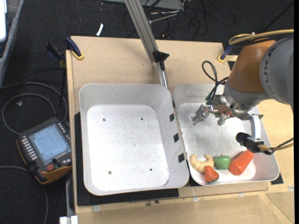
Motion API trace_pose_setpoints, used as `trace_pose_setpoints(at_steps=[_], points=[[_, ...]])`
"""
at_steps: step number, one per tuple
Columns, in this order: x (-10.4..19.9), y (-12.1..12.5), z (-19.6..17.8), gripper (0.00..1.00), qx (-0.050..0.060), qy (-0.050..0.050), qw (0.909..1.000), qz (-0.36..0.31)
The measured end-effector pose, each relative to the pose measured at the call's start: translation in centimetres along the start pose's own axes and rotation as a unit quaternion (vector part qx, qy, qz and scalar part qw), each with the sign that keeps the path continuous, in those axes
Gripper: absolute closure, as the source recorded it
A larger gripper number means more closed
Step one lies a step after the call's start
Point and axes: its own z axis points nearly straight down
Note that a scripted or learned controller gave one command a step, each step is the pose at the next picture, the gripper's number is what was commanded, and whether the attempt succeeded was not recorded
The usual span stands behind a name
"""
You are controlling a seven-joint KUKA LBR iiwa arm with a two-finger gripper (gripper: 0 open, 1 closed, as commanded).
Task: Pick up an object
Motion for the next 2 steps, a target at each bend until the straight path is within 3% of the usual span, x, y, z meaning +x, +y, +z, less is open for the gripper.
trace_pose_setpoints(at_steps=[1,2], points=[[0.1,-0.1,5.4,0.00,-0.001,0.000,1.0000,0.000],[0.0,0.1,4.0,1.00,-0.004,0.000,1.0000,0.000]])
